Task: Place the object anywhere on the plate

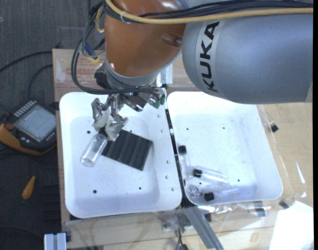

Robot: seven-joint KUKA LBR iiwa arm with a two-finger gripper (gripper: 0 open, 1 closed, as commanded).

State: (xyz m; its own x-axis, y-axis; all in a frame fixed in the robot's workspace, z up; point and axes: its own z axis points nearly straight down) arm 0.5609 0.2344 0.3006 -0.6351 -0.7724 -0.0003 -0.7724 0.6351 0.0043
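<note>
Black ribbed plate (129, 149); clear vial (93, 150); white bins (75, 191); orange-banded grey arm (200, 35).

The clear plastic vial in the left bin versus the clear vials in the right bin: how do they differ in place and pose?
The clear plastic vial lies alone in the left white bin, one end beside the dark ribbed rectangular plate, right under the hand. The black-capped clear vials lie clustered at the near edge of the right white bin, far from the hand. The left one slants diagonally; the right ones lie nearly crosswise. All are transparent and lying down.
</note>
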